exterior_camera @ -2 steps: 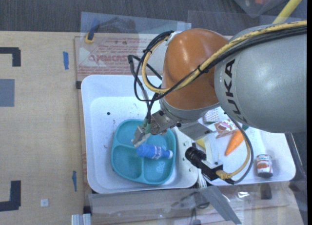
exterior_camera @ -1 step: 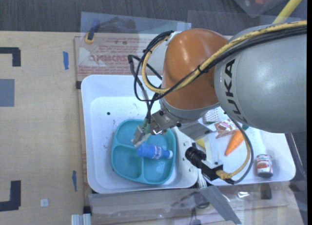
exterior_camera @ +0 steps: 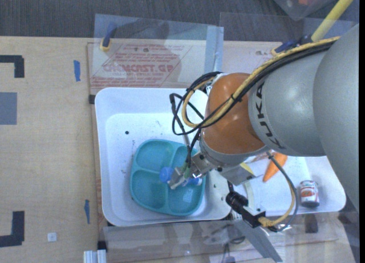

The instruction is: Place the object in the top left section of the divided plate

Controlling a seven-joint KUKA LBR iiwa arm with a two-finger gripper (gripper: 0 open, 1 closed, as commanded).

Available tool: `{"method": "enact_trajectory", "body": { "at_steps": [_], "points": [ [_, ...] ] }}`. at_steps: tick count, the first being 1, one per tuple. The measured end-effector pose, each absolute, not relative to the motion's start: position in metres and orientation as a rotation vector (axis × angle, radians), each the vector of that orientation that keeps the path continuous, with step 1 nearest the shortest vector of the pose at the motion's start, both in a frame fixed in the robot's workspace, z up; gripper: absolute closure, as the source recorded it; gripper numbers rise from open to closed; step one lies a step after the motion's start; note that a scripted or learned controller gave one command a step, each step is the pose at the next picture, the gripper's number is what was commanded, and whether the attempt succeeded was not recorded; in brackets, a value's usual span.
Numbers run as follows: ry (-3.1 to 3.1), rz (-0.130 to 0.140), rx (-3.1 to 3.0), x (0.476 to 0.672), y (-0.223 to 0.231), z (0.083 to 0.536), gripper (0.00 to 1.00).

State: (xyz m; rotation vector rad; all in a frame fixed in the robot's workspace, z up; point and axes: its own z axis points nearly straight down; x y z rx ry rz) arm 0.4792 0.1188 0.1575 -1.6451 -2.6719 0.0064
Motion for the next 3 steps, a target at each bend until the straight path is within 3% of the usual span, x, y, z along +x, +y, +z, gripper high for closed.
{"method": "enact_trajectory", "body": {
  "at_steps": [1,2,3],
  "points": [
    [-2.922,0.001,-1.152,0.542,0.164,0.124,0.0],
    [-2.922,0.001,-1.151,0.542,0.164,0.124,0.0],
    [-3.086,-0.05,-0.73,0.516,0.132,0.105,0.0]
  ]
}}
